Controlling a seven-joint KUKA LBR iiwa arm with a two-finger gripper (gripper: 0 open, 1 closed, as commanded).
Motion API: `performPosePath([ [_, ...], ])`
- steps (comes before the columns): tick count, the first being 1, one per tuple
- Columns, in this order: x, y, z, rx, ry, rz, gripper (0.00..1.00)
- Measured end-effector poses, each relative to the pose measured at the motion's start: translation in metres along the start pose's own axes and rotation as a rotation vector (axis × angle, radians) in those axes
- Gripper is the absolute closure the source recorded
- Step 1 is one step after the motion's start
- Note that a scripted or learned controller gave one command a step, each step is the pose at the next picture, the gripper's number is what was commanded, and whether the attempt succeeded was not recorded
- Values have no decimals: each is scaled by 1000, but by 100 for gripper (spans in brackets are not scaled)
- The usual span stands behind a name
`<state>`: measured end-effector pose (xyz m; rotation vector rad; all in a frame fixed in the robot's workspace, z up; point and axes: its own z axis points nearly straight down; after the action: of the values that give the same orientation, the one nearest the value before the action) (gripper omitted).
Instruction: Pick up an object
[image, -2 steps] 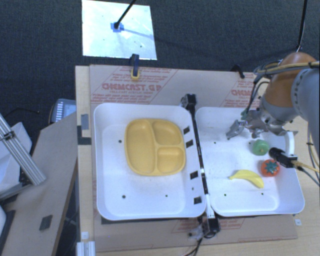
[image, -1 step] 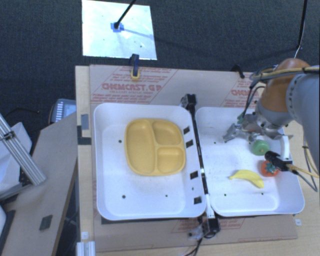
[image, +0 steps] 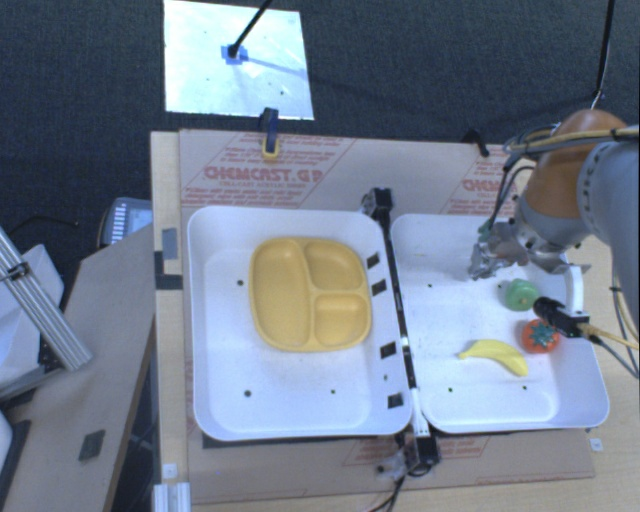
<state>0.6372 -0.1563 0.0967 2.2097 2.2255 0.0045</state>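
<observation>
**Over the right bin, gripper near the green piece**

Above the right bin (image: 440, 400), the gripper (image: 487, 262) hung just beside a green object (image: 520, 294); a red object (image: 540, 337) and banana (image: 494, 355) lay nearby. Centring squarely over one piece before descending seemed wise. Whether its grasping end was spread or closed I could not tell.

Dark carpet (image: 420, 60) covers the floor at twelve o'clock, bearing a pale shiny sheet (image: 238, 60). A wooden worktop (image: 170, 300) sits centrally; an aluminium rail (image: 40, 310) leans at nine o'clock.
</observation>
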Motion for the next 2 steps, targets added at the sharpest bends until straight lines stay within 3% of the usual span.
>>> performPosePath([
  [2, 8, 14, -101, -3, 0, 0, 100],
])
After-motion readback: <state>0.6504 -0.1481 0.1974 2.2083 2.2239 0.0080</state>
